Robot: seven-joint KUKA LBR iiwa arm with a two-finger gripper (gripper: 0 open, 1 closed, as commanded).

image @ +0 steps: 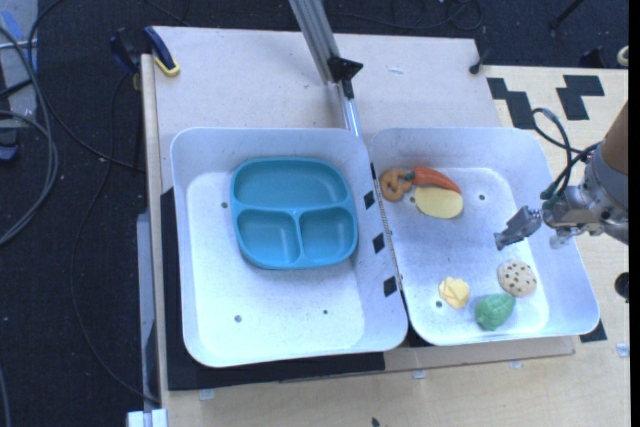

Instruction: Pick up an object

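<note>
- The things to pick from all lay in the right bin (520, 155): a round cookie (517, 278) with dark spots, a green lump (493, 311) touching its lower left, a small yellow piece (454, 292) just beside that, and farther up a pale yellow slice (439, 204), an orange carrot (436, 178) and a little pretzel (396, 184).
- The cookie was the nearest one to the gripper (517, 228), which hung just above it in the picture, over the bin floor.
- Nothing was between the gripper's tips. I could not tell if they were spread apart or closed, because they looked like one small grey blur.
- To do this step well, I think the gripper should come straight down over the cookie. It should keep off the green lump, which sits so close it could get pushed.
- The cookie looked flat, so it may be hard to pinch and might slip away.
- The left bin (200, 215) held a blue tray (295, 213) with three parts, well apart from the food.
- The arm (610, 180) was cut off at the right edge of the picture.
- How high the gripper was above the bin floor was hard to make out.
</note>
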